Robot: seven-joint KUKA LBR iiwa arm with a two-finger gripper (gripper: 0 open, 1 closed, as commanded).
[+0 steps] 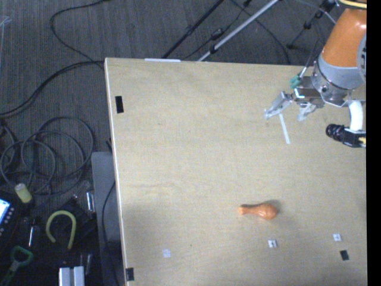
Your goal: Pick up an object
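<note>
Hovering above the far right part of the bench [196, 130], the gripper [290, 108] is being carried with its fingers spread apart, and nothing is being held between them. A thin white stick [284, 130] is lying just beneath and beside the fingertips; whether it is being touched cannot be told. Nearer the front edge, well apart from the gripper, a small orange pear-shaped toy [260, 210] is lying on its side. It is being judged light and smooth, possibly slippery, so its bulbous end is being favoured for the grasp.
</note>
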